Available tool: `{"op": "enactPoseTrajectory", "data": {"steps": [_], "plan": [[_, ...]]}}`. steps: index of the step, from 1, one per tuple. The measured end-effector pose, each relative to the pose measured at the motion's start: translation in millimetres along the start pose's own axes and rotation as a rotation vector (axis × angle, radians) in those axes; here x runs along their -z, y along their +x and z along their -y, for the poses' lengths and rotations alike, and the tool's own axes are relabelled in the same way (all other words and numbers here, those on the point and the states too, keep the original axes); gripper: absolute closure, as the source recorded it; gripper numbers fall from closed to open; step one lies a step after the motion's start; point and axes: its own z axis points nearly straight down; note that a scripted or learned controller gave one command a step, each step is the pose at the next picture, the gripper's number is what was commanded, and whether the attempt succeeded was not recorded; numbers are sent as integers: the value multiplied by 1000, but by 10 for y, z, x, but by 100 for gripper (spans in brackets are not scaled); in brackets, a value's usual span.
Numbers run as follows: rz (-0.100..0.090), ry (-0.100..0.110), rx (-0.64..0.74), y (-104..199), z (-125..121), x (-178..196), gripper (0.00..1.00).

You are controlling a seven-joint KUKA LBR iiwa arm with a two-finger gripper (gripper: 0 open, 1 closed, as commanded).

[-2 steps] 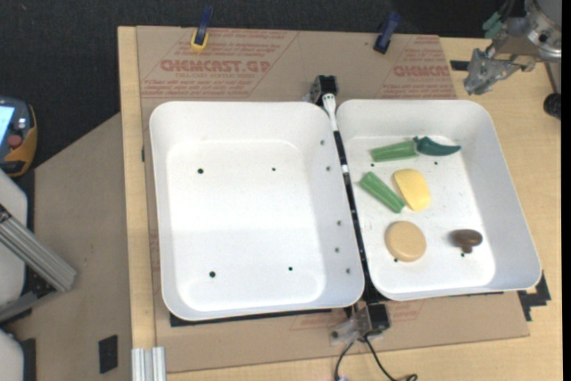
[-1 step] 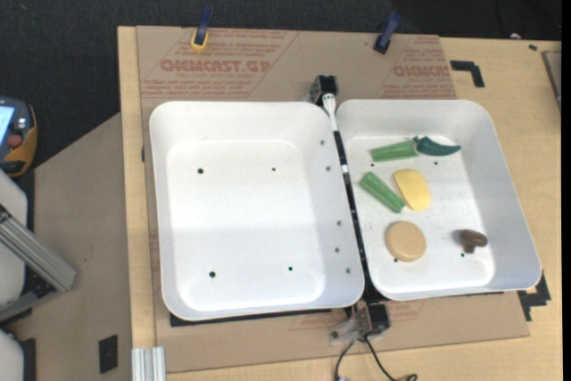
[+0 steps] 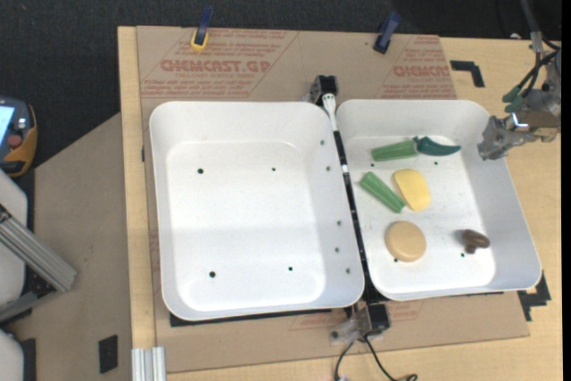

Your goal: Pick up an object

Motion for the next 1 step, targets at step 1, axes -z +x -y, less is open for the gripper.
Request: {"op": "enactPoseTrajectory", "data": {"steps": [1], "plan": [[12,-33,-2,131,-17,1719,100]]}}
